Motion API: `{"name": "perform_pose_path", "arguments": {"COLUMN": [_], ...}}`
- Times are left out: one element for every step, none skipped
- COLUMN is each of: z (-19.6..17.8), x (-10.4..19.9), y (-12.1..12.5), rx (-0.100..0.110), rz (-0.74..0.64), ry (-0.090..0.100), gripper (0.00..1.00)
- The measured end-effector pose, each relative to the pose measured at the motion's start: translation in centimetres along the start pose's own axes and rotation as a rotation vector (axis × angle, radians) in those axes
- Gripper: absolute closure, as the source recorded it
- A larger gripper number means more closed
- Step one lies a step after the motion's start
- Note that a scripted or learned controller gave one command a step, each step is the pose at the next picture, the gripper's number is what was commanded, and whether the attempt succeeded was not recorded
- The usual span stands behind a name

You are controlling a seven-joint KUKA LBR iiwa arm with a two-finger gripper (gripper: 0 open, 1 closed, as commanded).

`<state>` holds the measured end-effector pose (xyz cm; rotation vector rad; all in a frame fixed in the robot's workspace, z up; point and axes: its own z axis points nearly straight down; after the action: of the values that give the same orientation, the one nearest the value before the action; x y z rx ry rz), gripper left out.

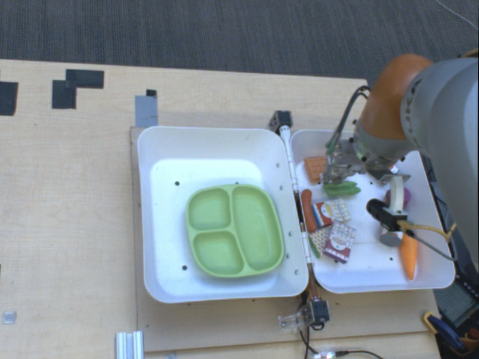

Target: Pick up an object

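My gripper [338, 172] hangs low over the back left part of the right bin [430, 279]. It is right above a green pea pod [342, 190] and just right of an orange waffle-like square [315, 167]. A red sausage [306, 203] lies along the bin's left wall. Small printed packets [334, 223] are heaped in the middle. An orange carrot [409, 257] lies near the front right, and a purple and white piece [397, 194] sits at the right. I see nothing lifted off the bin floor.
The left bin [161, 223] holds a green three-compartment plate [234, 230]. The arm's grey body and orange band [397, 103] cover the right bin's back right corner. A divider rail [293, 193] runs between the bins.
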<state>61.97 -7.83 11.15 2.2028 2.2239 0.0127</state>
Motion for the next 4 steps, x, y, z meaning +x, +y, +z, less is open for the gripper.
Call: {"name": "perform_pose_path", "arguments": {"z": [0.0,-1.1,-1.1,1.8], "x": [0.0,0.1,0.1,-0.3], "y": [0.0,0.1,0.1,-4.4], "rx": [0.000,-0.004,-0.003,0.008], "rz": [0.000,-0.005,-0.005,0.007], "ry": [0.000,0.000,0.000,0.001], "gripper": [0.00,1.00,0.00,0.00]}}
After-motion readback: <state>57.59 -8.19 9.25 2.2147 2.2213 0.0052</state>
